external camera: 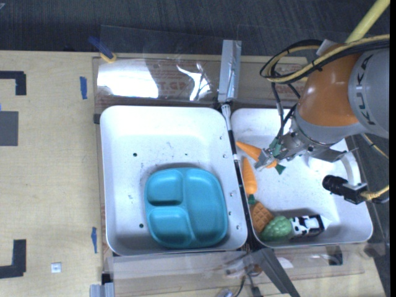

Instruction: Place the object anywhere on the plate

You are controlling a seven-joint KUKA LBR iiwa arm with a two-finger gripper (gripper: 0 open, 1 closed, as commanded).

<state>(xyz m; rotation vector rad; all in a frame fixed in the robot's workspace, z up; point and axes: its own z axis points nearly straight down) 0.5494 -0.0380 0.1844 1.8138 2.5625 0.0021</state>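
A teal divided plate (184,207) lies in the left bin (124,141), towards its front. In the right bin (346,228), an orange toy carrot (250,148) lies slantwise by the left wall. A second carrot (249,176) points down just below it. My gripper (270,159) hangs low over the right end of the upper carrot, under the arm's orange band (328,98). From this angle I cannot see whether it touches or holds the carrot.
At the front of the right bin lie an orange waffle-patterned toy (260,215), a green round toy (276,228) and a black-and-white toy (307,225). A metal divider (228,73) stands between the bins at the back. Cables loop above the arm.
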